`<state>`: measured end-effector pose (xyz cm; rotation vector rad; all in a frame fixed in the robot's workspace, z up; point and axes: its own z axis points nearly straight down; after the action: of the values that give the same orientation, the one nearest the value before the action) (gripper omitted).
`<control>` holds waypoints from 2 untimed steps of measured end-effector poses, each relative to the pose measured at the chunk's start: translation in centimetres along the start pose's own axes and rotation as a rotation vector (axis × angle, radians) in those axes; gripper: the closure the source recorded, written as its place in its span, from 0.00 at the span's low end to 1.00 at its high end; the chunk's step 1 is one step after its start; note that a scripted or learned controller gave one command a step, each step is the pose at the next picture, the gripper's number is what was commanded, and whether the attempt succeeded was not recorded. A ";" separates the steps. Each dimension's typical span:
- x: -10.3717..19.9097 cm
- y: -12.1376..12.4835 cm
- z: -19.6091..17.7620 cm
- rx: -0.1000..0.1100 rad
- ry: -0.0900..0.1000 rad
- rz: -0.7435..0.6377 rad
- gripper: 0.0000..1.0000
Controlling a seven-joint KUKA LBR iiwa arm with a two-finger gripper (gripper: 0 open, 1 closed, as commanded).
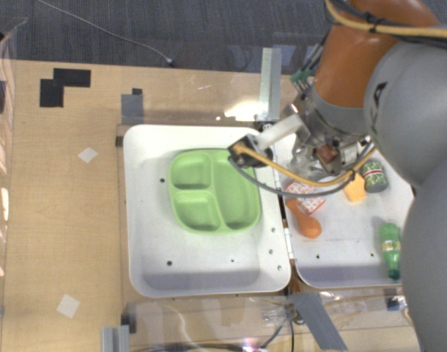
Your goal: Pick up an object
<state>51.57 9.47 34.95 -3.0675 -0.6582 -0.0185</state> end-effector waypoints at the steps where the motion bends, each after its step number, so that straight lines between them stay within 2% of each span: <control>1: -1.2 -2.1 8.2 -0.003 -0.014 0.216 1.00; 2: -1.2 -4.8 20.8 -0.003 -0.025 0.218 1.00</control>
<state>48.71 13.47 14.14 -3.1273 -0.3219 0.0201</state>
